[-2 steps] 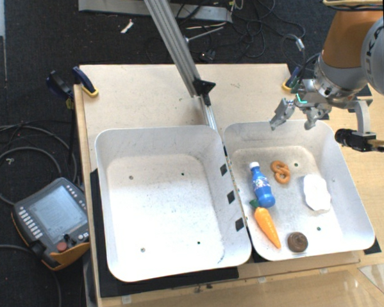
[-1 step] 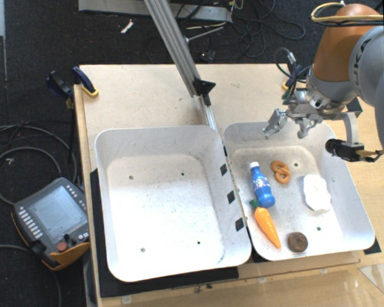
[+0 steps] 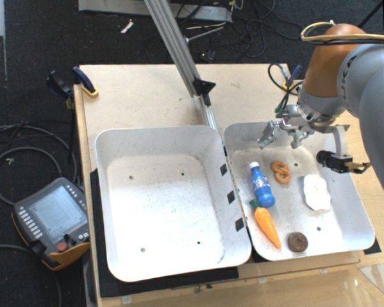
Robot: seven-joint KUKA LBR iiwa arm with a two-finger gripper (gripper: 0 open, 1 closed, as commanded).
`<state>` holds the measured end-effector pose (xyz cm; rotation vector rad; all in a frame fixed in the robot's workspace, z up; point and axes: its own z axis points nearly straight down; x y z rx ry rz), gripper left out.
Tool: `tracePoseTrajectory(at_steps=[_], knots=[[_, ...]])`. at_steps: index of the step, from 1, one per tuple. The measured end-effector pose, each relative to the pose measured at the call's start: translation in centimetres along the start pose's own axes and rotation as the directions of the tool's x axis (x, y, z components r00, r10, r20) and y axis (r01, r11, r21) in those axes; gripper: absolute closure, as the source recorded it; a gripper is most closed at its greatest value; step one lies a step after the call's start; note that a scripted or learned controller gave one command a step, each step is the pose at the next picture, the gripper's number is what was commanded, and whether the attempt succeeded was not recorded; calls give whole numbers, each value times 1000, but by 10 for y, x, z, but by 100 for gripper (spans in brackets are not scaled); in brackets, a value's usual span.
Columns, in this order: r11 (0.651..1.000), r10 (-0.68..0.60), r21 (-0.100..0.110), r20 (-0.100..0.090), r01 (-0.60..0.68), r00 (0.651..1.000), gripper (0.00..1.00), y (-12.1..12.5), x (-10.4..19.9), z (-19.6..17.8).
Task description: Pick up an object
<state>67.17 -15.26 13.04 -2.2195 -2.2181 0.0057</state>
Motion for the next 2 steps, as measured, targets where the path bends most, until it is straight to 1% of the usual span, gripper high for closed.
tracePoseTrajectory(at_steps=[1, 2], knots=[[1000, -2, -2, 0, 2, 1000, 0, 0, 1, 37], [1000, -3, -8, 1, 3, 1000, 100, 1, 1, 24]])
